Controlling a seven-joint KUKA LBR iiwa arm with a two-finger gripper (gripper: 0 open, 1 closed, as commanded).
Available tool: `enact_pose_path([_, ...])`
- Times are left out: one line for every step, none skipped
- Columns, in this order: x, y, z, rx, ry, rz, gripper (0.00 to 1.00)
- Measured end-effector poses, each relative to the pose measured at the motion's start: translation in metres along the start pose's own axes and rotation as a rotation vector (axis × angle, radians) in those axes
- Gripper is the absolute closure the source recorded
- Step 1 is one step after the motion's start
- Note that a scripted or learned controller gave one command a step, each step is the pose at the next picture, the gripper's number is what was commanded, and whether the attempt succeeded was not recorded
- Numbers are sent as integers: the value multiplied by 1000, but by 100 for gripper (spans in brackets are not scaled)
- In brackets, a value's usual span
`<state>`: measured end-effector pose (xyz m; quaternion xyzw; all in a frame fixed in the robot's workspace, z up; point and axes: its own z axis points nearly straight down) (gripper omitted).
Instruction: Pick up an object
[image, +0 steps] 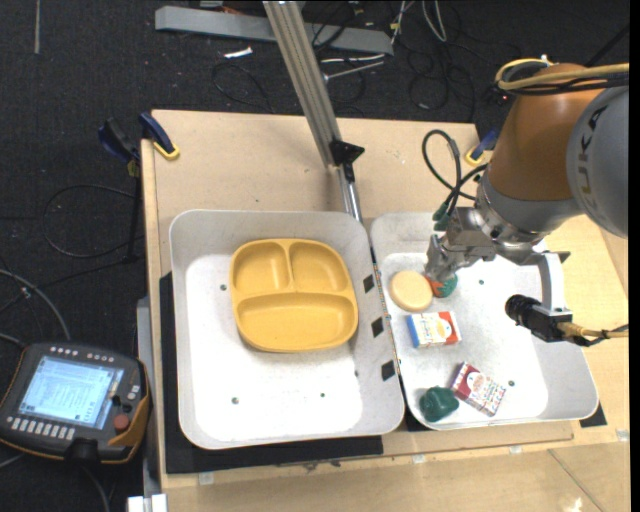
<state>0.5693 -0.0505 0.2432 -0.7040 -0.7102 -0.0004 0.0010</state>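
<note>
My gripper hangs low over the upper left part of the right bin. It is right beside a round tan disc and above a small teal object, which it partly hides. Below them lies a small white carton with red and blue print. A red box and a dark green lump rest near the bin's front edge. The left bin holds a yellow divided plate.
A slanted metal pole rises behind the bins' shared edge. A black device on a bracket sits over the right bin's right side. A teach pendant lies off the bench at the lower left. Cables trail behind the arm.
</note>
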Motion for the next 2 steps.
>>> enact_pose_path([49, 3, 10, 1, 0, 1, 100])
enact_pose_path([105, -2, 20, 1, 0, 0, 100])
